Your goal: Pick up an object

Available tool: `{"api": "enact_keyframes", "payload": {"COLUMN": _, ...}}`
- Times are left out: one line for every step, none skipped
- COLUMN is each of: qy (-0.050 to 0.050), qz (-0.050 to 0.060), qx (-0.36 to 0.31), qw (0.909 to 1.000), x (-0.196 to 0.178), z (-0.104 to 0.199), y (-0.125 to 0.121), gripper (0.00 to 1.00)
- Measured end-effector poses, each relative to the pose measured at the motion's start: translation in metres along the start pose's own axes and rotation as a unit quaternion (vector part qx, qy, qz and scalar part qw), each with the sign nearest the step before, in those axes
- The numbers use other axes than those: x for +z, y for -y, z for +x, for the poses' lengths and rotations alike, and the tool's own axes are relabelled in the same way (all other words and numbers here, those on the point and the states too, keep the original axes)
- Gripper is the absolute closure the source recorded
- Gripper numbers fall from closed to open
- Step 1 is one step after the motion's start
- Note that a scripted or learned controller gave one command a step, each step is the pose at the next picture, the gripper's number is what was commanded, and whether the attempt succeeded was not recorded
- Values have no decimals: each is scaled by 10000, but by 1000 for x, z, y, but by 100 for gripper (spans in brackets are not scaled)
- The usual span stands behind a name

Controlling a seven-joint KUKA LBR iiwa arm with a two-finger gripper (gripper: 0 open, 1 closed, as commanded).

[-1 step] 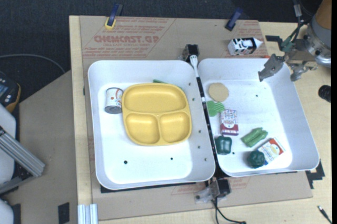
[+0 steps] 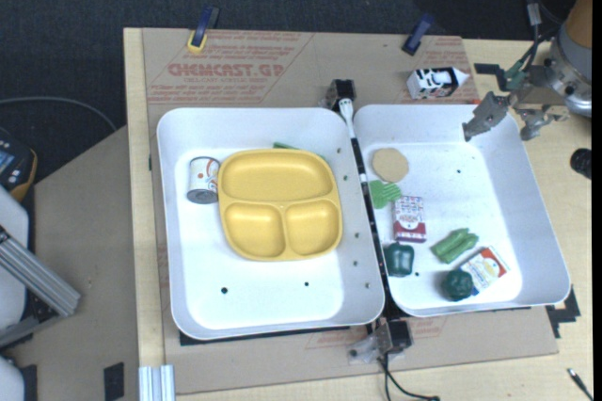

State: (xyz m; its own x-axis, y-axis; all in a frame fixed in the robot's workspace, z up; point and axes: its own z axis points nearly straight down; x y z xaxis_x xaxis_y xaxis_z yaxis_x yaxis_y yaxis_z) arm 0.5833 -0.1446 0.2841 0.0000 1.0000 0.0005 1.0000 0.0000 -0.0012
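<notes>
Pincer (image 2: 503,119) held over right bin (image 2: 527,201) far corner, grip state indiscernible, green item (image 2: 285,146) largely hidden behind yellow tray (image 2: 279,201)

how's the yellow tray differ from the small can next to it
The yellow tray is wide, flat and split into three compartments; the small can is a little cylinder lying on its side. The tray is plain yellow; the can is silver with a printed label. Both sit in the left bin, touching or nearly so.
</notes>
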Motion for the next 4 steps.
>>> {"api": "enact_keyframes", "payload": {"qy": -5, "qz": 27, "qx": 1, "qw": 10000, "x": 43, "z": 0, "y": 2, "gripper": 0}}
{"api": "enact_keyframes", "payload": {"qy": -7, "qz": 32, "qx": 7, "qw": 10000, "x": 93, "z": -9, "y": 6, "gripper": 0}}
{"api": "enact_keyframes", "payload": {"qy": -10, "qz": 34, "qx": 3, "qw": 10000, "x": 157, "z": -5, "y": 8, "gripper": 0}}
{"api": "enact_keyframes", "payload": {"qy": -15, "qz": -16, "qx": 4, "qw": 10000, "x": 197, "z": -4, "y": 6, "gripper": 0}}
